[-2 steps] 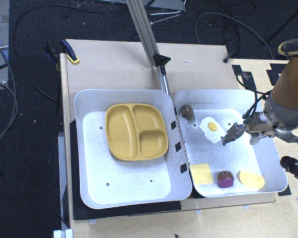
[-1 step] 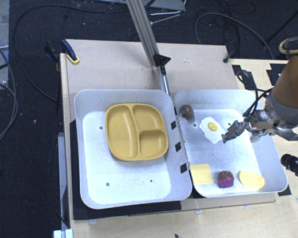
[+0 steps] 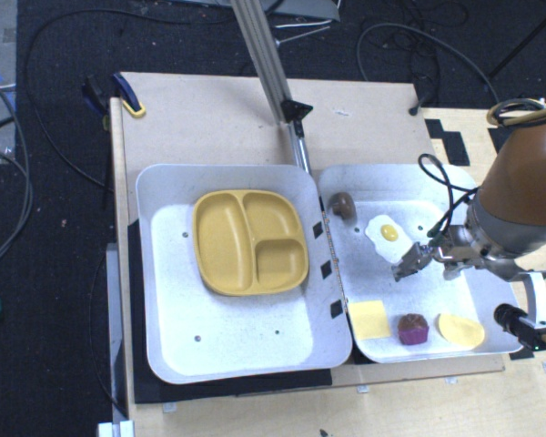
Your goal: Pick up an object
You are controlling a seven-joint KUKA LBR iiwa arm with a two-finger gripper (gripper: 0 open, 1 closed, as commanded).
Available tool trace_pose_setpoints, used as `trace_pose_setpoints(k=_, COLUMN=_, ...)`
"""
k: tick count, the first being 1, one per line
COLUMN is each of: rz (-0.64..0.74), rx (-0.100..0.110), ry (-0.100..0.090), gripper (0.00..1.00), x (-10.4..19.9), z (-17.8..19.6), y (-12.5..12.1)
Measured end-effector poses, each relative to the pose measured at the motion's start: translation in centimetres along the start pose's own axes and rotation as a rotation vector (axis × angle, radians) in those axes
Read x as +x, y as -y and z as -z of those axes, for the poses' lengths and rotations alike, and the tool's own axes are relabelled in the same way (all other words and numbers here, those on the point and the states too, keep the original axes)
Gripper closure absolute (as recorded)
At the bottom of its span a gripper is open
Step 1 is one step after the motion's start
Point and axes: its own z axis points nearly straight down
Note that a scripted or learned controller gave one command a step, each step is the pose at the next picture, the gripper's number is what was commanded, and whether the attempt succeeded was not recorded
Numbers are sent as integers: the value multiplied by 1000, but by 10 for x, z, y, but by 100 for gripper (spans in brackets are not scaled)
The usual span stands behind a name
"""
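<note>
Overhead slanted view of the desk (image 3: 209,116), which is carrying two shallow white bins side by side; the left bin (image 3: 164,335) is holding a yellow compartment tray (image 3: 251,242), lying flat with one long section and two smaller ones; the right bin (image 3: 382,176) is holding the loose items. A fried-egg toy (image 3: 386,232) is lying near the middle of the right bin; a small brown object (image 3: 343,206) is sitting toward that bin's upper left, close to the divide between the bins; along the near edge a yellow square slice (image 3: 369,319), a purple object (image 3: 413,329) and a pale yellow oval piece (image 3: 460,330) are lying in a row, each apart from the next.

The arm (image 3: 519,189) is reaching in from the right, its orange band showing above the grey wrist, black cables looping beside it; the wrist is angling down and leftward over the right bin. The hand (image 3: 409,264) is hanging just below and right of the fried-egg toy, very near it, its dark tip pointing down-left; whether it is touching the toy or the bin floor cannot be told; whether the hand is released or clenched cannot be told at this scale, and nothing is visibly held in it. A metal pole (image 3: 264,53) is running diagonally from the top of the view down to the bins' upper edge.
</note>
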Motion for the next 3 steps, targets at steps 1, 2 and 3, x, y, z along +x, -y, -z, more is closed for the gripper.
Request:
trace_pose_setpoints(k=1, rz=-1, rx=0, ry=0, gripper=0, x=-7, z=-46, y=3)
trace_pose_setpoints(k=2, rz=-1, rx=-1, ry=0, gripper=0, x=-6, z=-99, y=3)
trace_pose_setpoints(k=3, rz=-2, rx=-4, ry=0, gripper=100, x=-6, z=-87, y=3)
